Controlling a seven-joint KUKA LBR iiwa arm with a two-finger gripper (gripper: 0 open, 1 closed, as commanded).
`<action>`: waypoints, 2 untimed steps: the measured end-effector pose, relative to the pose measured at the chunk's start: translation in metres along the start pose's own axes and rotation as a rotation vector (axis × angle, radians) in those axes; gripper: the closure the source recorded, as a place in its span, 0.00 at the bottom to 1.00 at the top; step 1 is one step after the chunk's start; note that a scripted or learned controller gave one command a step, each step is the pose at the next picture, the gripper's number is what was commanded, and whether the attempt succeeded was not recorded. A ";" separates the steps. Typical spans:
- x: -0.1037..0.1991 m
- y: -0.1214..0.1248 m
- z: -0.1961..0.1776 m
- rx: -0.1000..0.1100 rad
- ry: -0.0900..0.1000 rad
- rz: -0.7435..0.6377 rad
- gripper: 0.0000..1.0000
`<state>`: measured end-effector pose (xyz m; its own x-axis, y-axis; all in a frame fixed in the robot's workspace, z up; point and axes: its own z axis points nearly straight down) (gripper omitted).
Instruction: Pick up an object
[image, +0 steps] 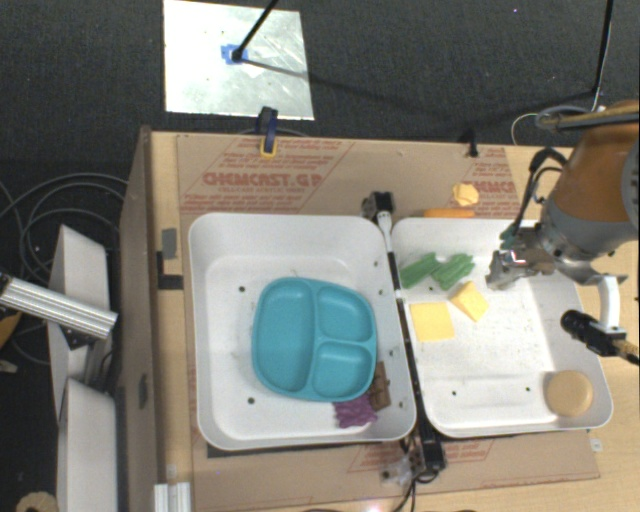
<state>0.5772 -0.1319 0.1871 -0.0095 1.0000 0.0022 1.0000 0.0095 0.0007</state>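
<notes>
Camera view: my gripper (503, 268) hovers near the right bin's (530, 415) back edge; finger state, can't tell. I'd drop straight onto the small yellow wedge (470, 301), clear of the green piece (437, 268).

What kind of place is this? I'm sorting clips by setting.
Likely a robotics lab bench: a grey-and-orange arm reaches over two white bins holding toy food and a blue divided plate, with loose cables on the floor.

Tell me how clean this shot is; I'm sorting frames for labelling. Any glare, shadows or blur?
Camera view: lighting even and soft, shadows faint; the silvery foil sheet on the dark floor gleams brightly; the divided turquoise plastic plate and the flat yellow square block look fairly sharp; the grey metal hand is small and slightly soft, detail unclear.
</notes>
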 end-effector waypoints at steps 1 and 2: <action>-0.004 -0.001 -0.001 -0.001 -0.002 0.006 0.00; 0.003 0.008 0.107 0.000 -0.002 0.005 0.00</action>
<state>0.5853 -0.1287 0.0798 -0.0043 1.0000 0.0002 1.0000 0.0043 0.0004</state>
